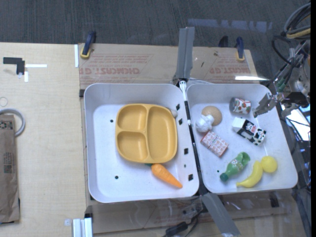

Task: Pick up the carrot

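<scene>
In the left bin (98, 147), at 5 o'clock of the yellow plate (146, 133), the carrot (166, 176) lies touching its rim. Tool (263, 105) hangs over the right bin's far edge, fingers spread, gripping nothing. Best approach: cross over, align across the carrot's width, avoid the plate.

My workspace is evenly and brightly lit from overhead. Shadows are soft. Glare whitens the bins (94, 147), and fine detail is slightly blurred.

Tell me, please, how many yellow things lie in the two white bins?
3. The yellow divided plate fills the middle of the left bin. The banana and the lemon lie touching in the right bin's near right corner.
</scene>
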Robot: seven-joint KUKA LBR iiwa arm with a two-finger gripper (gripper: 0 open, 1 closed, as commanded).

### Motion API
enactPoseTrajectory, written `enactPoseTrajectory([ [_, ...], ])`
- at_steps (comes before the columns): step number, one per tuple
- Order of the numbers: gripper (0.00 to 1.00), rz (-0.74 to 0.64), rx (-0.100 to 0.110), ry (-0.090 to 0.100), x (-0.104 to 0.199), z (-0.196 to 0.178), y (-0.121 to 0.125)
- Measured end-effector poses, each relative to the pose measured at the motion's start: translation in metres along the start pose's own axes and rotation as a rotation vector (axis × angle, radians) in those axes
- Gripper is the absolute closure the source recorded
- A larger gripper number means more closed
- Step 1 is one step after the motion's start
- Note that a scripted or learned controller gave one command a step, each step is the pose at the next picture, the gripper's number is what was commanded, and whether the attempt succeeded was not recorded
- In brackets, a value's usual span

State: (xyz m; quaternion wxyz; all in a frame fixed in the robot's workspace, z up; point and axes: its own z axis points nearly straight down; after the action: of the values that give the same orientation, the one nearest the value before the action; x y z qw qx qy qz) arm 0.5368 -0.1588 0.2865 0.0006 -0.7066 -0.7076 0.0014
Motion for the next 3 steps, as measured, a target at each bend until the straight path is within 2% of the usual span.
enactPoseTrajectory([
  [1, 0.00, -0.094, -0.001, 0.000, -0.064, 0.058, -0.015],
  [2, 1.00, -0.093, -0.002, -0.001, -0.064, 0.049, -0.014],
  [3, 1.00, 0.081, -0.002, -0.001, -0.064, -0.108, 0.085],
])
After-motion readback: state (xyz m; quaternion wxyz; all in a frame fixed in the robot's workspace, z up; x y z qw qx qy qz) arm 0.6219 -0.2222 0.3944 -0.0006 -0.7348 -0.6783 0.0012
